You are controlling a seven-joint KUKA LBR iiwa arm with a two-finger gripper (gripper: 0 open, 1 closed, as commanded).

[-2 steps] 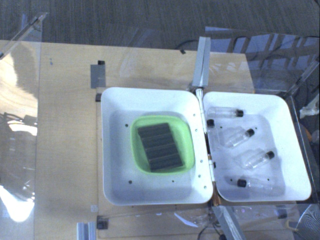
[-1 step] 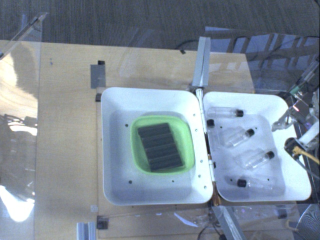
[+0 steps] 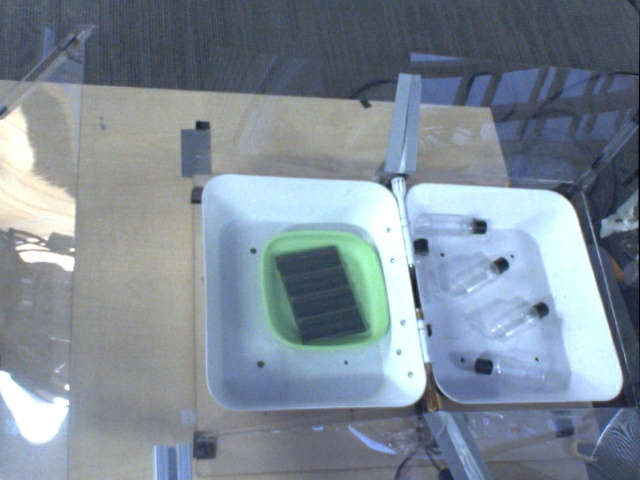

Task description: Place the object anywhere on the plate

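Green plate (image 3: 325, 288) in left white bin (image 3: 230, 368) at frame centre, dark ribbed block (image 3: 320, 293) lying on it, four clear black-capped vials (image 3: 480, 273) scattered in right white bin (image 3: 590, 368), gripper state cannot be told

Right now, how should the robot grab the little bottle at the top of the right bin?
Take the top vial around the middle of its clear body, coming straight down from above. It lies flat, pointing left-right with its black cap on the right, so the fingers should close across its narrow width. It looks slippery.
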